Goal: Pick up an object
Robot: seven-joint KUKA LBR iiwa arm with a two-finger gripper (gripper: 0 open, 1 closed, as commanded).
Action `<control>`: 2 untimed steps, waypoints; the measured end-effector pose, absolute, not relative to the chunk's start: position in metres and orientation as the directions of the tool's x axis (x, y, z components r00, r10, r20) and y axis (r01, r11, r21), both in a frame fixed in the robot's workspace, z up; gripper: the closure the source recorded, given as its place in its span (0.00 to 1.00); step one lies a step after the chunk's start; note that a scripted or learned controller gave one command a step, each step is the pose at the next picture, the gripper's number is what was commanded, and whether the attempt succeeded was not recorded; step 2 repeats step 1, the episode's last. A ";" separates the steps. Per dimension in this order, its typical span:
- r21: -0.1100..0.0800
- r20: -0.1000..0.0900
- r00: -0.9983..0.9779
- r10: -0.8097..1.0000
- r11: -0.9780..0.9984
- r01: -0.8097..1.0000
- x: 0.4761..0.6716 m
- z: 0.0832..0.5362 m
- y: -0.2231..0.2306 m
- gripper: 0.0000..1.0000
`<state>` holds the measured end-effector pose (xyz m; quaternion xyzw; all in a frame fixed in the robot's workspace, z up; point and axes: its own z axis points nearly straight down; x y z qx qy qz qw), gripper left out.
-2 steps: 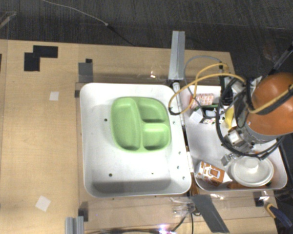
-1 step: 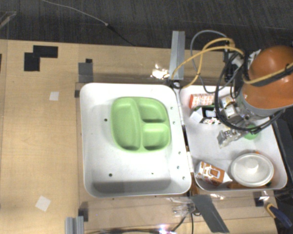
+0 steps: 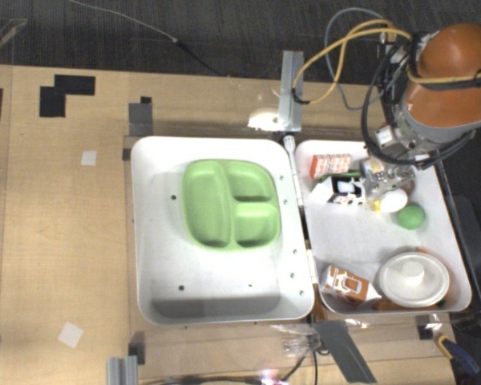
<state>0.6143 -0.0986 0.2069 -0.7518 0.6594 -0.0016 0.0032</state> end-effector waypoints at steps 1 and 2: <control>-0.004 -0.001 0.484 -0.875 -0.484 -0.875 0.618 0.179 -0.148 1.00; -0.004 -0.001 0.484 -0.875 -0.484 -0.875 0.618 0.179 -0.148 1.00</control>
